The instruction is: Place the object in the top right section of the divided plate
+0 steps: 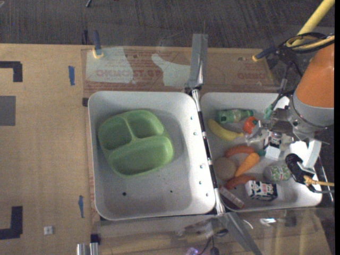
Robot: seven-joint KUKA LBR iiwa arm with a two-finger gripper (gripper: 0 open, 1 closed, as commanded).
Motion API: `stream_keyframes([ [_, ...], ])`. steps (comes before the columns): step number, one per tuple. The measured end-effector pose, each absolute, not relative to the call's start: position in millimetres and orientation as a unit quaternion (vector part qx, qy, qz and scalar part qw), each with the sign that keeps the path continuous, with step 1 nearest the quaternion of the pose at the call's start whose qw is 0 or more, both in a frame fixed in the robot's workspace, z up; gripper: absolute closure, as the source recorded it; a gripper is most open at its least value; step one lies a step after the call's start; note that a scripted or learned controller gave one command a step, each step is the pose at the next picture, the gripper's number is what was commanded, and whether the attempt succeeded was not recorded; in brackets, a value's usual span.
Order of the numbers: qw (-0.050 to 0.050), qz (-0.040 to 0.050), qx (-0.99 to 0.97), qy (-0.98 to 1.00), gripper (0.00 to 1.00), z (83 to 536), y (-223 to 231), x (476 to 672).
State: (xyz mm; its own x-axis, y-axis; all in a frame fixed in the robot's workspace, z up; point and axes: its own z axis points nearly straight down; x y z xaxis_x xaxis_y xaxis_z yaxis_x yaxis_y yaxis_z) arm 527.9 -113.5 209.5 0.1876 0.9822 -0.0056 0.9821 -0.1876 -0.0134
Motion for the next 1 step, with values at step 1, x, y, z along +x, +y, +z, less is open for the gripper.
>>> stream_keyframes([
  [1, 0.004, 0.0081, -0.77, -0.638, 1.0, 216.7, -113.5, 528.9],
])
